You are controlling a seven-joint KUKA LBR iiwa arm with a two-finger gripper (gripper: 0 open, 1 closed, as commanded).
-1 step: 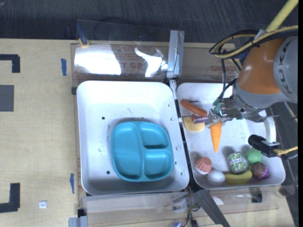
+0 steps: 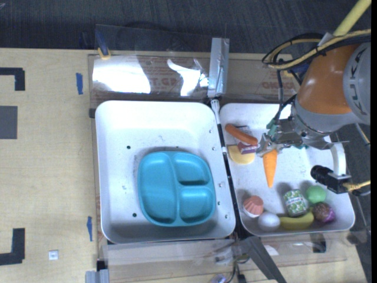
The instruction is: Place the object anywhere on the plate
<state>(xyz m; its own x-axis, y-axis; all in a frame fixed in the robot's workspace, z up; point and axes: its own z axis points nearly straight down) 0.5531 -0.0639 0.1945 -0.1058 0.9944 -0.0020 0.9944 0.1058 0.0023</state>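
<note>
My claw (image 2: 272, 148) over the right bin (image 2: 341, 223)

It grips the carrot (image 2: 270, 168); the blue plate (image 2: 175, 187) lies in the left bin (image 2: 112, 158).

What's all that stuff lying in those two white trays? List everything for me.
plate: 1, blue, divided, in left bin
carrot: 1, orange, right bin, just under the hand
hot dog: 1, red-orange, right bin's upper left
yellow piece: 1, below the hot dog
banana: 1, yellow, front edge
egg: 1, white, beside banana
pink round item: 1, above egg
green ball: 1, front right
arm: 1, grey with orange band
hand: 1, at the carrot's top
</note>
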